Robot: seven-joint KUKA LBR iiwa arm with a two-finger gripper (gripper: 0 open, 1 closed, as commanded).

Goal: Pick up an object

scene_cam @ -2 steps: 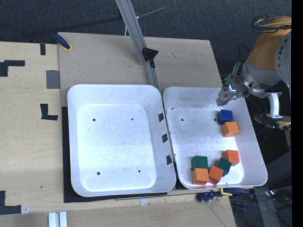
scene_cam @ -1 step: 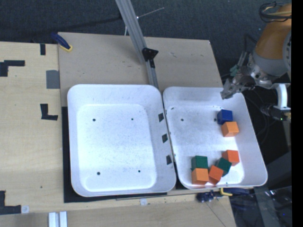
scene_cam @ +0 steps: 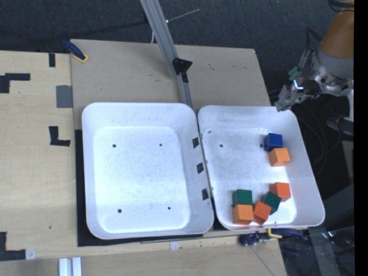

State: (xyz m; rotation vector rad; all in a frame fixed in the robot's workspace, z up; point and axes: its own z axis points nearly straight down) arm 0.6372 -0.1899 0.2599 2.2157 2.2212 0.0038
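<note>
Currently logged: gripper [scene_cam: 286, 101] parked at far-right corner of right bin [scene_cam: 305, 154], finger state not discernible, nothing seen held; approach step judged pending w/ nearest pick, blue block [scene_cam: 273, 140], just below-left of it, orange block [scene_cam: 279, 156] touching; descent required.

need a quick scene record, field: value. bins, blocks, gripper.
left bin: white, shallow, speckled floor
right bin: white, holds all the blocks
blue block: far right of bin, touching orange block
near cluster: two green blocks and three orange blocks
gripper: above the right bin's far right corner, outside the rim, nothing seen in it
</note>
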